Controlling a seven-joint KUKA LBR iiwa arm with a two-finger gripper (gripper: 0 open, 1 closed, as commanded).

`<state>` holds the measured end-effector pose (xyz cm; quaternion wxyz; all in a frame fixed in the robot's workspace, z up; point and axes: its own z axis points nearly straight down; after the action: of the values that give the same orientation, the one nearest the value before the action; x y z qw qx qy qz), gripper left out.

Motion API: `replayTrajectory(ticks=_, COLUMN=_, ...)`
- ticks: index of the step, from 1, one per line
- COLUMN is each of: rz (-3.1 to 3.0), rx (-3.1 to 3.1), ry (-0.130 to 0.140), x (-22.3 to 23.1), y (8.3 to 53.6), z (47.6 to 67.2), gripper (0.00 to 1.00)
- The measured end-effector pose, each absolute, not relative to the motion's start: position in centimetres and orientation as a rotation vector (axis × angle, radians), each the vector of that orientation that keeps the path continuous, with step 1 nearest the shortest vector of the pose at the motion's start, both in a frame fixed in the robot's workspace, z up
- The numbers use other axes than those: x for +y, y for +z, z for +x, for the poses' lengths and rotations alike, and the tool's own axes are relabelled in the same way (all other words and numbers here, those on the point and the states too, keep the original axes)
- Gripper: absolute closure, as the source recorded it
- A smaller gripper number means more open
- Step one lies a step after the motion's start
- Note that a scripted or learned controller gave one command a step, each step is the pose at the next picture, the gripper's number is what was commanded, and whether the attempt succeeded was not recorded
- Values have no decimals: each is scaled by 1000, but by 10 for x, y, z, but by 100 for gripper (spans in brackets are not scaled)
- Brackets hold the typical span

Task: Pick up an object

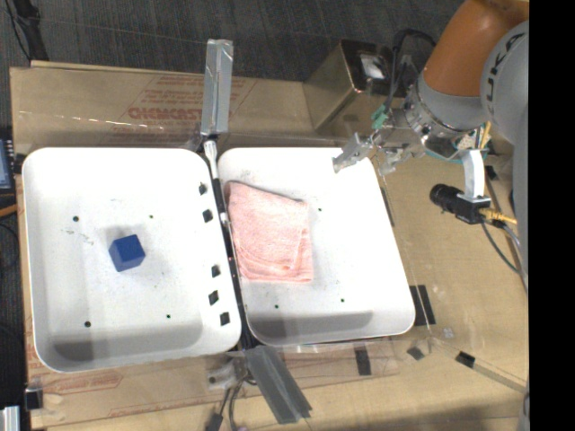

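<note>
Hovering over the far right corner of the right bin (395,277), our claw (359,155) carries nothing we can see; whether it is open or closed we cannot tell. We judge this the approach step. A folded pink cloth (269,232) lies against that bin's left wall, and a blue cube (127,251) sits in the left bin (40,241). Next we must choose one, center above it and descend.
</note>
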<state>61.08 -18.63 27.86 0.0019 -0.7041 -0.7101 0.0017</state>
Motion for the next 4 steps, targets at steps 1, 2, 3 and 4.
replayTrajectory(ticks=1, rz=-2260, rx=-2174, ry=7, x=-138, y=200, z=521, gripper=0)
replayTrajectory(ticks=2, rz=-2371, rx=-2053, ry=6, x=-156, y=101, z=527, gripper=0)
replayTrajectory(ticks=3, rz=-2466, rx=-1939, ry=4, x=-118, y=129, z=481, gripper=0)
replayTrajectory(ticks=4, rz=-2400, rx=-2023, ry=2, x=-126, y=91, z=549, gripper=0)
